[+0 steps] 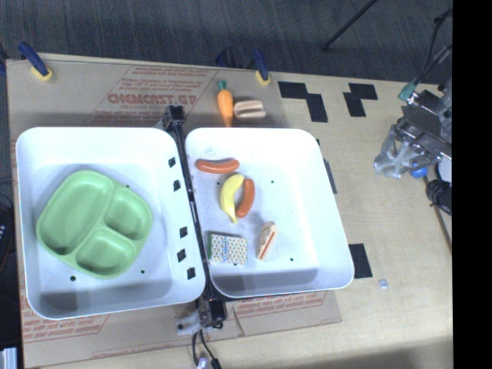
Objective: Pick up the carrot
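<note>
Carrot (224,104): on the bench behind the right bin (327,206), well apart from the fingers.
Gripper (396,160): finger opening unclear.

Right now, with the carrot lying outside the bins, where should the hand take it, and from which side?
Grip the carrot across its orange middle, coming straight down from above. It lies flat on the cardboard behind the right bin, green top pointing away, so its long sides are open, though the hot dog bun sits close to its right.
</note>
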{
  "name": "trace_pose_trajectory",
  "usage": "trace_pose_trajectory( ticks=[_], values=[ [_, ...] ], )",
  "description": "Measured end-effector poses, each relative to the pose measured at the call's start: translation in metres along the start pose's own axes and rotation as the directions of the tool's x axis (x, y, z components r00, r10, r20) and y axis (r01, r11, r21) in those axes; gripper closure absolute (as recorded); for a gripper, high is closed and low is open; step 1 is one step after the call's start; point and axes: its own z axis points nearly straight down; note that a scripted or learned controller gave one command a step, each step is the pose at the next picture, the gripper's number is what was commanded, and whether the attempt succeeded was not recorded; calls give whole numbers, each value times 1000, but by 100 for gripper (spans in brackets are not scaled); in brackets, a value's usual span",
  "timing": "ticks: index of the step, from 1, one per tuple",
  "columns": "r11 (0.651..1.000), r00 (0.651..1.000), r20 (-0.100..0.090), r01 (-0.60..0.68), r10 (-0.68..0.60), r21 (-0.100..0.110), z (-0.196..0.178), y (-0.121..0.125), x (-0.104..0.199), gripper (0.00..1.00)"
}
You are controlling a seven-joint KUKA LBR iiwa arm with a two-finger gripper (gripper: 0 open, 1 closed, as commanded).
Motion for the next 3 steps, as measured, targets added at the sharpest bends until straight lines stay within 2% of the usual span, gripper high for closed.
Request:
trace_pose_trajectory(
  ticks=[1,2,3],
  values=[
    [996,996,0,84,-84,4,103,-2,2,100],
    [880,880,2,-476,476,7,207,-3,4,100],
    [739,739,2,-674,674,4,191,13,-21,100]
  ],
)
